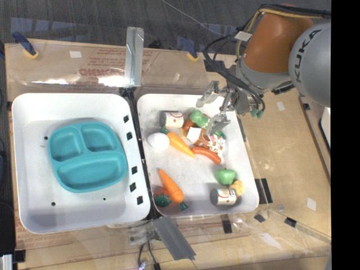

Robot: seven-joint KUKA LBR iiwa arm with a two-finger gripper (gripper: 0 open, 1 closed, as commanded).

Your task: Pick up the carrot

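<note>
Nearby, egg [158, 141] and sausage [206, 153] flank the carrot [180, 144] (end effector [218, 110] spread wide, holding nothing)

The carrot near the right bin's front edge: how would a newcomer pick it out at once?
Start at the right bin, the one crowded with toy food. Go to its front left corner, nearest the camera, where the carrot lies at a slant. A second, paler carrot sits mid-bin beside a white egg; this one is deeper orange, with green at its lower end.
</note>
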